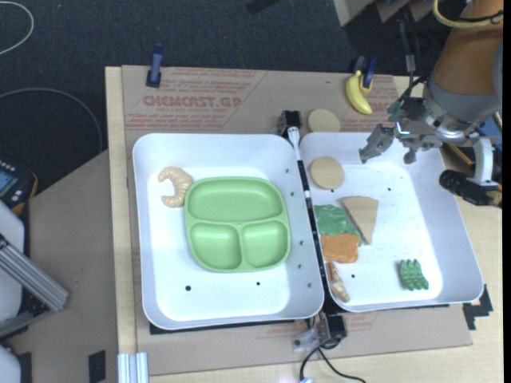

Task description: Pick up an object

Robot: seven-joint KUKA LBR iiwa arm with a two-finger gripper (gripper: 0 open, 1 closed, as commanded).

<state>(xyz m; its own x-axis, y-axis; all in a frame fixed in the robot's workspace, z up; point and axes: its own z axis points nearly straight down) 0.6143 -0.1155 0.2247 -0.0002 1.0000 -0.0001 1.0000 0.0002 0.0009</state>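
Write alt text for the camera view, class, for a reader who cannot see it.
A grey arm's gripper hangs open over the right bin, holding nothing; that bin holds toy foods along its left side. The left bin holds a green tray and a croissant.

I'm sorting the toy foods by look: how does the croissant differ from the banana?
The croissant is pale tan and lies inside the left bin, beside the green plate; the banana is bright yellow and lies outside the bins, on the board behind the right bin. The croissant looks thicker. Both are curved.
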